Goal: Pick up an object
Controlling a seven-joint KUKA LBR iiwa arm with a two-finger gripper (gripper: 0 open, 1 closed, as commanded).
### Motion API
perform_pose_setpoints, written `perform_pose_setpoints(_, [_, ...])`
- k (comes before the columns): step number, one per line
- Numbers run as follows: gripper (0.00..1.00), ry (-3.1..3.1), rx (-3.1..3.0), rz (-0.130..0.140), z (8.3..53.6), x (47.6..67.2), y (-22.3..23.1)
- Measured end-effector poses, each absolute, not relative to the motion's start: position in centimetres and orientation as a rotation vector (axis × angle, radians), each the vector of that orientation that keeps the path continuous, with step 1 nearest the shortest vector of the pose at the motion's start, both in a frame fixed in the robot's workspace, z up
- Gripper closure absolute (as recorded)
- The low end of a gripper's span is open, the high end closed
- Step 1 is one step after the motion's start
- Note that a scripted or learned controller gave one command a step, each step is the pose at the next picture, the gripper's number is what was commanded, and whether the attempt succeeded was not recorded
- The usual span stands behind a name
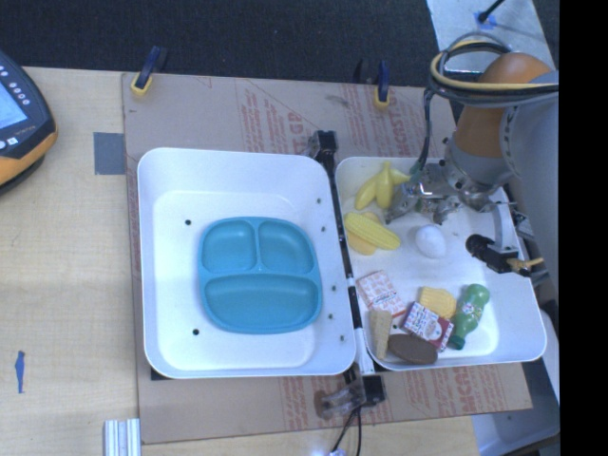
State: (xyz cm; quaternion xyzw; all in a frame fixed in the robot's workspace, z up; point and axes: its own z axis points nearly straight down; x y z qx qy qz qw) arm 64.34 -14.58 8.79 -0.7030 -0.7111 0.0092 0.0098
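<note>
Left bin [157, 255] carries a blue divided plate [259, 275]; right bin [532, 335] carries the loose items, the arm [494, 112] lowered over its far end. Gripper [429, 198] sits just beside the banana [380, 186] and white egg [430, 241]; its grasp state cannot be determined. Judged approach stage: the next move requires centring on one item.

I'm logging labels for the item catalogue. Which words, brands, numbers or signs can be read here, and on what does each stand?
None can be read.
Cardboard sheet: repeated red print, too blurred.
Red-and-white packet: print too small.
Small red box: label too small.
Handheld controller: screen illegible.
</note>
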Motion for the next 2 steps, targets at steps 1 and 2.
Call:
perform_pose_setpoints(1, [0.00, -2.228, -2.214, 0.002, 9.2, 65.7, -12.9])
perform_pose_setpoints(2, [1.00, -2.232, -2.210, 0.005, 10.4, 65.7, -13.0])
